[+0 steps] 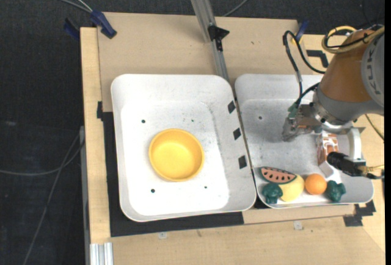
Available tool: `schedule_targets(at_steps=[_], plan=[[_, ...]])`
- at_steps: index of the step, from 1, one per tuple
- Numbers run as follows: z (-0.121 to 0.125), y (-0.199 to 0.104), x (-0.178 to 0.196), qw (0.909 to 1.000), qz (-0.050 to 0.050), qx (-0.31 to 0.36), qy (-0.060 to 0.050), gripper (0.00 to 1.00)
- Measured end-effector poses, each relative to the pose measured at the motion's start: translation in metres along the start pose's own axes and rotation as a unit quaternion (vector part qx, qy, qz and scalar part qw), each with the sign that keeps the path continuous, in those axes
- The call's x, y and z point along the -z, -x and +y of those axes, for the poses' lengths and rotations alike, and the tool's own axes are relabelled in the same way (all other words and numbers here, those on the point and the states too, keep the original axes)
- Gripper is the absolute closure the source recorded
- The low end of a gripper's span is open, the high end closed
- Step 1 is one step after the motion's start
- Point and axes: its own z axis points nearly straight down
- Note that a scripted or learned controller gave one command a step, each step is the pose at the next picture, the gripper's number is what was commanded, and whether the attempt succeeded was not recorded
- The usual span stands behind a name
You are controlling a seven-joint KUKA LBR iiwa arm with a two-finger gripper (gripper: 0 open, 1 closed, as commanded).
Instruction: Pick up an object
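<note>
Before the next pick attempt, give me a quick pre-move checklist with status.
1. Gripper located: ok, it sits over bare floor of the right bin, toward its middle.
2. Gripper carrying nothing: cannot tell, its tips are too small and dark to read.
3. Targets available: ok, a watermelon slice, a yellow piece, an orange ball and two green pieces lie along the right bin's near edge.
4. Targets separated: not ok, they are bunched together, several touching.
5. Gripper aligned over a target: not ok, the cluster lies nearer the camera than the gripper.
6. Left bin: ok, yellow bowl upright, apart from the arm.
</note>
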Motion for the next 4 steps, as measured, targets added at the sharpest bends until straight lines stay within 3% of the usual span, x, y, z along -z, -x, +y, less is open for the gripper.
schedule_targets(at_steps=[3, 4], plan=[[0.003, -0.013, 0.174, 0.9999, -0.004, 0.002, 0.010, 1.00], [0.004, -0.058, 0.164, 1.0000, -0.002, 0.003, 0.001, 1.00]])
